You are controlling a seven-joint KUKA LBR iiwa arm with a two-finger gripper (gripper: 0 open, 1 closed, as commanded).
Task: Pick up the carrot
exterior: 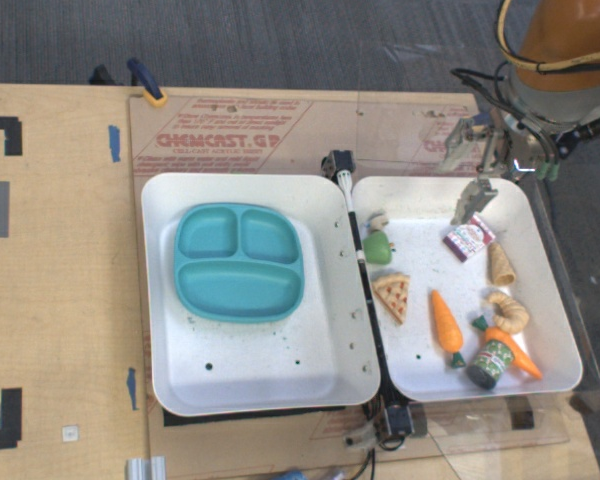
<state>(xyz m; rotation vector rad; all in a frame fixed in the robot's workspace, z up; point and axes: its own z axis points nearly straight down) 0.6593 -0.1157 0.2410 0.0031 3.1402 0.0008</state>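
Camera view looked down on two white bins on a desk. A carrot (445, 326) lay in the right bin (420, 363), near its front, beside a pizza slice (392, 296). Its long axis ran nearly front to back, green end toward the front. The fingers (475, 200) hung over the bin's back edge, above a small pink box (468, 239); whether they were apart or together could not be told. From them, the carrot lay well forward and slightly left.
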